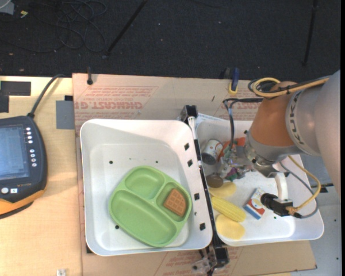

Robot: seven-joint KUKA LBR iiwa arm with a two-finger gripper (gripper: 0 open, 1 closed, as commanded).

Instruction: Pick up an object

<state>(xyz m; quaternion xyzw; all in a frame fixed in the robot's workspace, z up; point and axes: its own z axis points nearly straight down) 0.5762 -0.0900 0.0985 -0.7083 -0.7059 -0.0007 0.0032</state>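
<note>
My gripper [229, 164] reaches down into the right bin [302, 226], near its left wall, with the grey arm and orange band above it. Just left of it lies a small silver can [211, 150]. Below the gripper sit a brown lump [215, 181] and a pale yellow piece [225, 190]. Further toward the front lie a corn cob [228, 209], a flat yellow piece [230, 229] and a small red, white and blue box [254, 204]. The gripper's body hides what lies right under it.
The left bin [103, 148] holds a green divided plate [141, 209] with a brown waffle [175, 202] in its right compartment. A black divider rail [198, 177] runs between the bins. A grey handheld screen [11, 157] rests at the far left of the bench.
</note>
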